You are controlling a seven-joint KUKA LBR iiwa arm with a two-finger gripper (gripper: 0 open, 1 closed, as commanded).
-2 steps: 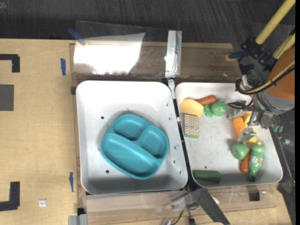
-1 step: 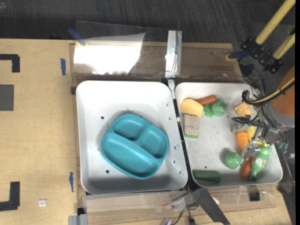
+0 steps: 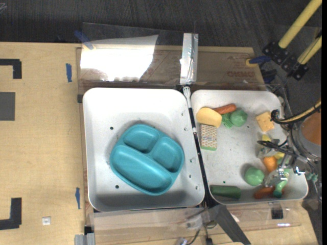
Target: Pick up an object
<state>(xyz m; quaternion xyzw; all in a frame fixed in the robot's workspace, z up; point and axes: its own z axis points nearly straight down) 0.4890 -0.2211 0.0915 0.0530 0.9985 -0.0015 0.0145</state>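
White bin (image 3: 240,137) on the right held the toys; my gripper (image 3: 280,176) sat low in its near right corner among green ball (image 3: 254,175) and carrot (image 3: 270,163); jaws' state I couldn't tell; approach step, I judged; next needed one clean target.

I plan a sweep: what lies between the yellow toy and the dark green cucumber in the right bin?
In the camera view, a small patterned box lies just below the yellow toy; then bare bin floor until the cucumber.

The arm (image 3: 312,137) is cut off by the right edge. Its pincer (image 3: 282,173) sits in a jumble of small toys by the right bin's (image 3: 230,152) far corner, too small and mixed up to tell apart.
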